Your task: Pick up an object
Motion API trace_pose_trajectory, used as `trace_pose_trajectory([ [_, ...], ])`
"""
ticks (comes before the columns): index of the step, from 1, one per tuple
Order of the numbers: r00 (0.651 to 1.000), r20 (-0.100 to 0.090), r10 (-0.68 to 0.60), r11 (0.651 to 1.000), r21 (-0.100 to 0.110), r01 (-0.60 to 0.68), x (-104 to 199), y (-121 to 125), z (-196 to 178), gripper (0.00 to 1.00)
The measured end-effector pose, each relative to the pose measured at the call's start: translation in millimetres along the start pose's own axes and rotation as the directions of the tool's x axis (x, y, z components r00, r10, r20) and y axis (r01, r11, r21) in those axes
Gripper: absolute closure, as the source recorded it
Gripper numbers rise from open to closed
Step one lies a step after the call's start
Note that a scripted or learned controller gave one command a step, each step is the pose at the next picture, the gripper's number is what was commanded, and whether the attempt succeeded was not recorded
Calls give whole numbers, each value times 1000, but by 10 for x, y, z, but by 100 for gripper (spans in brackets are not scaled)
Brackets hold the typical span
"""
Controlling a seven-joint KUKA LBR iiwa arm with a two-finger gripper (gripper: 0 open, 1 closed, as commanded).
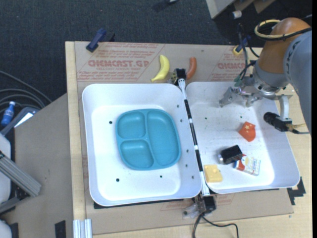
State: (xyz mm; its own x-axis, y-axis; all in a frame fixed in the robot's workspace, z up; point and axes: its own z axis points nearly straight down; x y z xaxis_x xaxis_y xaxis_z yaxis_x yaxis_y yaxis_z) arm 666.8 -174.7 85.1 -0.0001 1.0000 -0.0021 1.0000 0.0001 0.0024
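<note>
My gripper [239,98] hangs over the far part of the right bin [277,182], its grey fingers spread open with nothing between them. Nearer the front of that bin lie a small red-orange object [247,131], a black object [230,154], a yellow block [213,173] and a small white packet with red print [250,165]. The red-orange object is the closest to the gripper, a short way in front and to the right of it. All of them rest on the bin floor, apart from the gripper.
The left bin [99,182] holds a blue divided plate [147,138]. Behind the bins, a yellow banana [161,68] and an orange piece [191,67] lie on the bench. A blue clip [95,40] sits at the bench's far left edge.
</note>
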Motion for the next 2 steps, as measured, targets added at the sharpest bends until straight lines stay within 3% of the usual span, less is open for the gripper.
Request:
trace_pose_trajectory([
  [2,1000,0,0,1000,0,0,-60,1,-1,0],
])
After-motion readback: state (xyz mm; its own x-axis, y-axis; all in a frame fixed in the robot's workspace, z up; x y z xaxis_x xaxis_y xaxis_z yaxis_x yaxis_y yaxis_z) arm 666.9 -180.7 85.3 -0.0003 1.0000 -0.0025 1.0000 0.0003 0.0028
